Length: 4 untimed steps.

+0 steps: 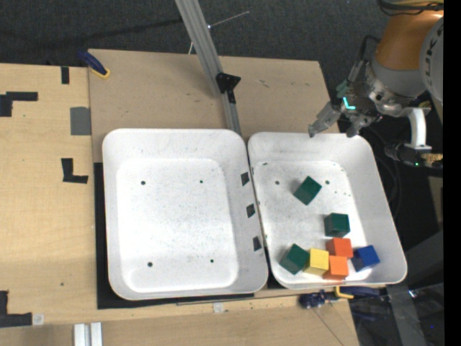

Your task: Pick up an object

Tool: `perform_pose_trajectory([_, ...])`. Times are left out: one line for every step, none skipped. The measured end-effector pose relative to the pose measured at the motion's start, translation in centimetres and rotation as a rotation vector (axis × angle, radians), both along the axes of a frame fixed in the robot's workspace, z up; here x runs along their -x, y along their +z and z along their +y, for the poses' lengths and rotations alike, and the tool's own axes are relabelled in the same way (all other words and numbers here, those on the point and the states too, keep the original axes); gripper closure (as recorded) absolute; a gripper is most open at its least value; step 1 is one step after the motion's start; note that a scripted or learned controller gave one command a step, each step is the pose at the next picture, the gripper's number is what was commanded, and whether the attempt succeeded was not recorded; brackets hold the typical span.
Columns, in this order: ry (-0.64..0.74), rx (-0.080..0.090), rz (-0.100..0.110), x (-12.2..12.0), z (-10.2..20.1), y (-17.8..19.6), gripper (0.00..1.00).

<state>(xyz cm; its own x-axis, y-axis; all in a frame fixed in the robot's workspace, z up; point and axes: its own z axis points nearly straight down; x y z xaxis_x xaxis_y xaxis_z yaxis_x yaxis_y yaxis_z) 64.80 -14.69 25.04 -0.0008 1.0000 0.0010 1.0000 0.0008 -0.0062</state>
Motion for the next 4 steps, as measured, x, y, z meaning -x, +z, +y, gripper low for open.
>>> perform_pose_trajectory([0.001,0.002,-0.005,-0.1,0.0,0.3,0.0])
perform_pose_trajectory([0.001,0.001,0.001,0.6,0.6,-5.8,0.0])
perform_pose_trajectory([0.001,0.002,0.0,0.8,0.7,-10.2,0.0])
perform_pose_trajectory([0.001,0.002,0.001,1.0,0.8,-15.6,0.0])
